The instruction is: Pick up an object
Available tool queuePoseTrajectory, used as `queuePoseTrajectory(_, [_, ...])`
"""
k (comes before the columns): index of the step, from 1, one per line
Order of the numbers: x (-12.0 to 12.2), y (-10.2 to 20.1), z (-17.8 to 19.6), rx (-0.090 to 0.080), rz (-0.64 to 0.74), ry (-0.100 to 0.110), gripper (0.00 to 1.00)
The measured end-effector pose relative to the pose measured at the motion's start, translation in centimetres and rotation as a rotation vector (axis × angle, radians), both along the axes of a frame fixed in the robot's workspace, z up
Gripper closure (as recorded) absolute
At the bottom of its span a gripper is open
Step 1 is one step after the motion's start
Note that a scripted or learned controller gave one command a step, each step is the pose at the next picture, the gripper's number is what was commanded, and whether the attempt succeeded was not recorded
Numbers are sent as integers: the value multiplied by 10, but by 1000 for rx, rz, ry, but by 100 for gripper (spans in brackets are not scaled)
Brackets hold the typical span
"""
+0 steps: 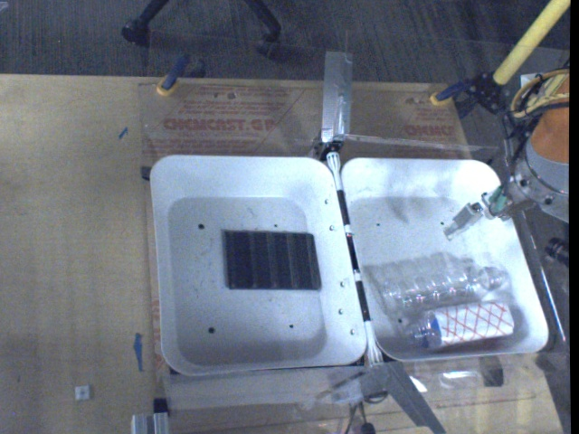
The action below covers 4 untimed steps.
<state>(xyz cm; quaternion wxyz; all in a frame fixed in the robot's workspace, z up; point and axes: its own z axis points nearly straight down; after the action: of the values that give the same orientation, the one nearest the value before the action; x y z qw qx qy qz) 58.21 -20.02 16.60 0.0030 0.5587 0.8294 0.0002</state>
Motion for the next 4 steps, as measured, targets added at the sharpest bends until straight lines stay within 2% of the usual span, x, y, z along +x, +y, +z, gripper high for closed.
queuePoseTrajectory(1, [-74,-20,-65,7,-82,4,0])
queuePoseTrajectory(2, [6,76,-59,2,-48,1,0])
queuePoseTrajectory(3, [-59,54,-48,2,-6,1,0])
queuePoseTrajectory(4, [-4,80,-77,0,60,-5,0])
